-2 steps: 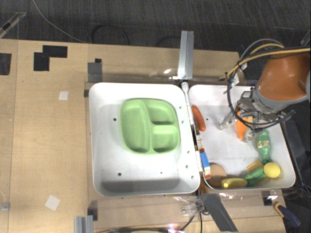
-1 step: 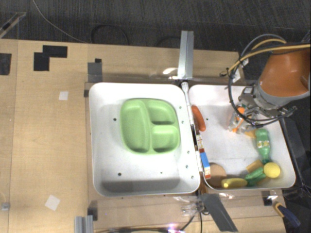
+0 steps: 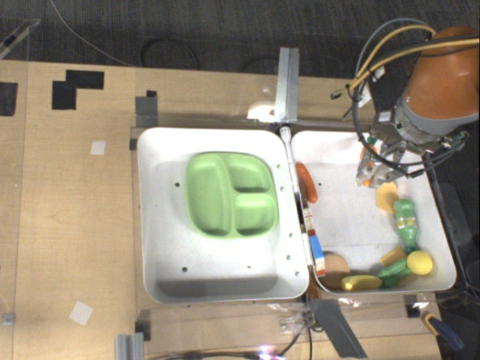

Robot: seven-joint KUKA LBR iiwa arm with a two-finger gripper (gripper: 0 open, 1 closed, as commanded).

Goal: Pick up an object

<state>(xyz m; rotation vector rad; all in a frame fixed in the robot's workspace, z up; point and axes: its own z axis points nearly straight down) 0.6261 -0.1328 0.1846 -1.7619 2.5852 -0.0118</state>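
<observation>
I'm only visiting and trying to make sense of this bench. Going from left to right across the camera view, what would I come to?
Green divided tray in the left bin → orange sausage-shaped piece at the right bin's left wall → gripper → green bottle → yellow ball.

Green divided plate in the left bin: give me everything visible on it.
The green divided plate is pale green, matte, plastic-looking, with rounded corners and three compartments: one long at the view's left, two smaller at the right. It lies flat, face up, slightly rotated, about mid-floor of the left white bin. Nothing lies in it; only the bin floor touches it.
</observation>
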